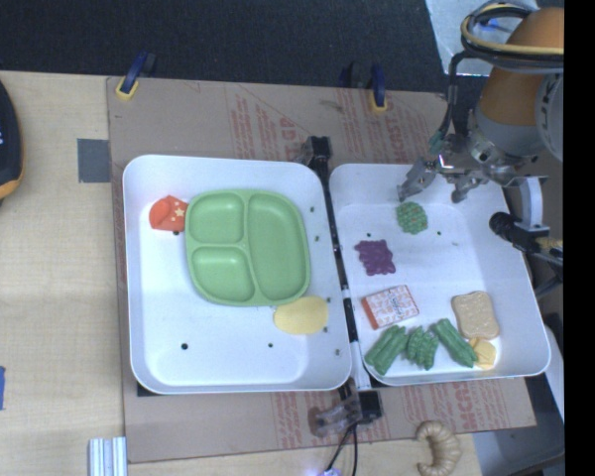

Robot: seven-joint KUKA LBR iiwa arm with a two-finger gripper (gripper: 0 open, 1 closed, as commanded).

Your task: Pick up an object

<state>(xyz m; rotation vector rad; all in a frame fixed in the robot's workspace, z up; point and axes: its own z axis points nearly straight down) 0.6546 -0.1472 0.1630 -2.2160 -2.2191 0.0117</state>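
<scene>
Gripper (pixel 439 180) sits over the far edge of the right bin (pixel 516 286), fingers spread apart, nothing between them. Arm (pixel 521 77) enters from the right, orange band at top.

Right bin contents: a green bumpy toy, broccoli-like (pixel 412 217), lies just below and beside the nearer gripper finger; whether they touch, cannot tell. Purple grape cluster (pixel 376 256) nearer the bin's centre-left. Small red-and-white packet (pixel 390 305) below that. Along the near edge: three green pods (pixel 416 346) side by side, then a tan cracker (pixel 474 315) with a small yellow piece (pixel 484 353) touching it.

Left bin (pixel 159 335): green divided plate (pixel 248 246) in the middle, red piece with yellow star (pixel 168 213) at its left rim, yellow lemon-shaped piece (pixel 300 315) at its near-right corner.

Both bins rest on cardboard (pixel 228 107) clamped to the counter (pixel 40 296).
</scene>
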